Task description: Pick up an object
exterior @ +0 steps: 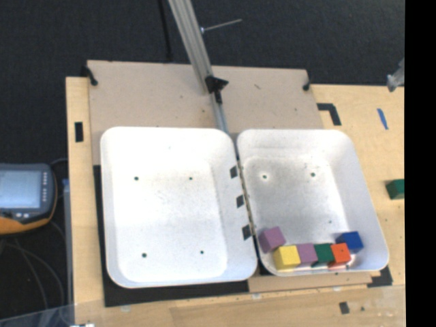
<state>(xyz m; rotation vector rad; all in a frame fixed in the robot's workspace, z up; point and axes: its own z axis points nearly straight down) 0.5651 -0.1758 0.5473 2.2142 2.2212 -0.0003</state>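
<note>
Small coloured blocks (310,252) cluster in right bin's (354,155) near corner

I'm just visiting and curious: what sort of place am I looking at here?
Probably a robotics lab or test bench. Two shallow white trays, the left tray and the right tray, sit side by side on a wooden bench, small coloured blocks lie in the right one, and a handheld controller rests nearby.
</note>
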